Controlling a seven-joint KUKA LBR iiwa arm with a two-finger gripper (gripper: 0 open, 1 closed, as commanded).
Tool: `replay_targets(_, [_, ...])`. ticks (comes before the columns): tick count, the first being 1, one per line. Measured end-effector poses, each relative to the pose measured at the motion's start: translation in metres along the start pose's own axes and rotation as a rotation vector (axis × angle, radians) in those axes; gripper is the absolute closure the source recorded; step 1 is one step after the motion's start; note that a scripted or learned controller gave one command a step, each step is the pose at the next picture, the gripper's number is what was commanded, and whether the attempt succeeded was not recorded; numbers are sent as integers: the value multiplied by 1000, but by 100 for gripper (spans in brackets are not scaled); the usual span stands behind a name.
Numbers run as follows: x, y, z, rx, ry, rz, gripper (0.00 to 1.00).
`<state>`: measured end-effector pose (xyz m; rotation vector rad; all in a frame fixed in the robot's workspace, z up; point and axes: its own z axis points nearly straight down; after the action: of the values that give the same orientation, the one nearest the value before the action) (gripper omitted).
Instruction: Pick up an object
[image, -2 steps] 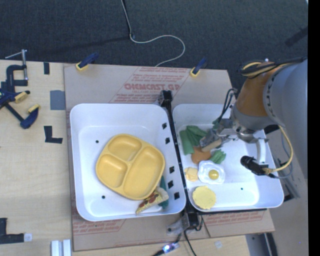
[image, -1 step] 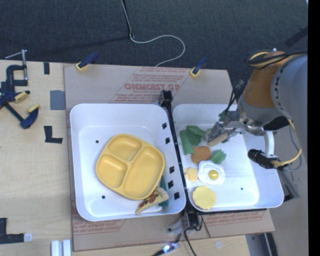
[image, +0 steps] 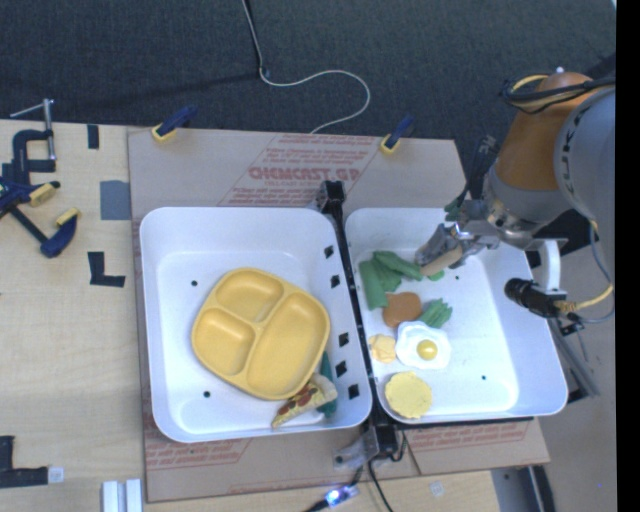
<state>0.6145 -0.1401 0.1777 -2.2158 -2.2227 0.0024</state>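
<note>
Behind bins, cardboard (image: 300, 175) (reads "CHEMCAST GP").

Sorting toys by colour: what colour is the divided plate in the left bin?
Yellow: the divided plate, seen in the camera view.

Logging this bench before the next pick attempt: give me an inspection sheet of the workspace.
Surface: two white bins, left bin, right bin, on cardboard.
Job's things: right bin holds green leafy pieces, brown patty, fried egg, yellow round piece; left bin holds yellow divided plate, pizza slice.
Clutter: black clamps on the bench.
Grippers: gripper low over the green pieces; grasp unclear.
Cables: white cable behind.
Surroundings: dark floor.
</note>
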Motion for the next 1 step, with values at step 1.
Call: replay_targets(1, [1,1,-46,-1,-1,0,100])
